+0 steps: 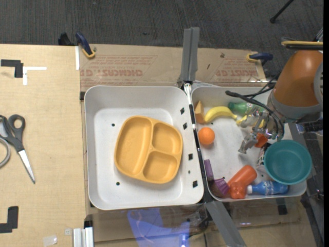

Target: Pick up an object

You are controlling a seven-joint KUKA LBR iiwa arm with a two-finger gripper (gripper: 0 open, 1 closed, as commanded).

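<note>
Arm over the crowded right bin, with open floor seen only near that bin's middle.

The left bin (97, 138) is taken up by a yellow divided plate (149, 149), with bare white floor left around it. In the right bin (226, 169), an orange ball (206, 136) and a banana (220, 113) are found near the dividing wall, a green item (237, 107) beside the banana, and an orange bottle (241, 181), a purple piece (216, 184) and a blue-and-white bottle (267, 189) along the near edge. A teal bowl (287, 161) is set at the right wall. The gripper (253, 139) is seen above the floor beside the bowl; whether anything is gripped, or how wide it stands, cannot be told. Scissors (18, 138) lie on the bench at far left.
</note>
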